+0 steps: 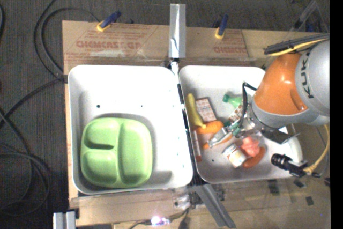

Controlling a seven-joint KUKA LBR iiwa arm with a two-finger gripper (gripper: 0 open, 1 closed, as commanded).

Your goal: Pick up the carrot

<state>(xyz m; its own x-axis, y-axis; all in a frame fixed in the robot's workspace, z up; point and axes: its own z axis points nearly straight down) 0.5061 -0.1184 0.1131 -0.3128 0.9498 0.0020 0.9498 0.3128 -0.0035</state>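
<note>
The carrot [210,127] is a short orange piece lying in the left half of the right bin [225,75], just right of a yellow banana. My gripper [221,138] reaches in from the right and hangs low over the bin's middle, right below and beside the carrot. Its tip lies close to the carrot's lower edge, and I cannot tell whether they touch. The grey wrist and orange band [281,91] cover the bin's right part.
The right bin also holds a banana [190,107], a small printed box [204,109], a green bottle [233,98], a pink-red lump [249,146], a white can [234,157] and a red sausage-like piece [256,159]. A green divided plate [117,152] lies in the left bin [107,75].
</note>
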